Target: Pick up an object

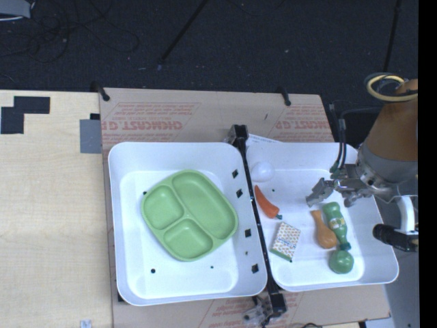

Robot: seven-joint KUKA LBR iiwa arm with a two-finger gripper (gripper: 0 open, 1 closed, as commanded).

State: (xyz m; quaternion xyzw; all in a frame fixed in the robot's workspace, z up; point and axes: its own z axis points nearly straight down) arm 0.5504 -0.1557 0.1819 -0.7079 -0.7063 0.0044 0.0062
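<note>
1. Objects for picking lie in the right bin (pixel 382 268), lower right of the frame: a green ball (pixel 341 261) nearest the bottom edge, a small patterned packet (pixel 286 240) to its left, and an orange piece (pixel 323 229) touching a green bottle (pixel 335 222) just above the ball.
2. An orange-red carrot-shaped item (pixel 266 202) rests farther up, close beside the divider between the bins.
3. Left bin (pixel 130 251), lower centre of the frame, holds a green three-compartment plate (pixel 189 214).
4. Claw (pixel 339 191) is at centre right, over the right bin, just above the bottle's upper end; its fingers are spread apart and nothing sits between them.
5. Table (pixel 48 203) surface is pale wood at left; brown cardboard (pixel 171 115) underlies both bins.
</note>
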